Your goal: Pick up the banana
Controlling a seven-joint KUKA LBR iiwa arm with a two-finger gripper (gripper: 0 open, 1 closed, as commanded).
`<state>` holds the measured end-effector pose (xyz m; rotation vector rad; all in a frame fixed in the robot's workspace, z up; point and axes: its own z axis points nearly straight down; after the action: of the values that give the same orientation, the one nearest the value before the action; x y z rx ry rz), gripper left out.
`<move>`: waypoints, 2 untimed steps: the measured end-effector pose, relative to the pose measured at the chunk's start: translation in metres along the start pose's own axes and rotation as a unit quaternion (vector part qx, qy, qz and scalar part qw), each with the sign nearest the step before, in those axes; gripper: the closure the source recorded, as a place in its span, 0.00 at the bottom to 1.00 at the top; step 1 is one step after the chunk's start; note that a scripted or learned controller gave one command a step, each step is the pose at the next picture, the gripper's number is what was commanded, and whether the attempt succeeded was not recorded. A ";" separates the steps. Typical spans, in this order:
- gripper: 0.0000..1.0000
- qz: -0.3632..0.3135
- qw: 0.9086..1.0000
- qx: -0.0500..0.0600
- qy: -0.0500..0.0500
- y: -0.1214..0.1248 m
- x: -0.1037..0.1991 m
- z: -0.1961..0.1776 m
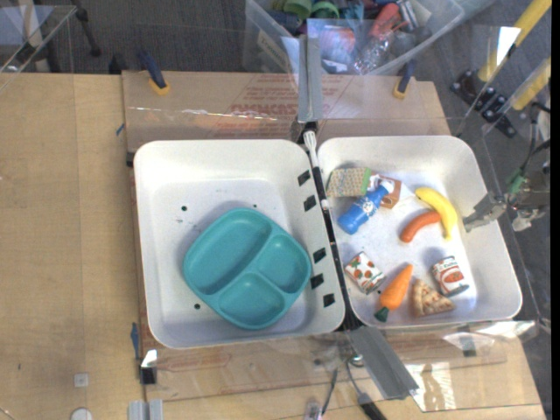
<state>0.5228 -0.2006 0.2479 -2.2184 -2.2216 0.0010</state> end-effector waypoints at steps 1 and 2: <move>0.00 -0.060 0.998 -0.001 -0.001 0.091 -0.022 0.075; 0.00 -0.152 0.988 -0.008 0.005 0.120 -0.009 0.156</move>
<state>0.6422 -0.2089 0.0920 -1.8569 -2.5365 -0.0298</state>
